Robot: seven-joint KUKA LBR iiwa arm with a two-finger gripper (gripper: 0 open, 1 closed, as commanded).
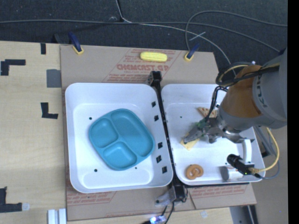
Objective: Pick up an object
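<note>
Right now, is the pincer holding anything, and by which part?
Cannot be told. The pincer is low in the right bin, over a pale yellow piece, but no hold shows.

Blue tray (121,138) in left bin (74,97) (tilted).

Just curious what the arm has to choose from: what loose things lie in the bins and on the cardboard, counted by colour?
Blue: 1, divided plate
Yellow: 2, corn cob, wedge
Brown: 2, pretzel, chip-like piece
Total: 5
</note>
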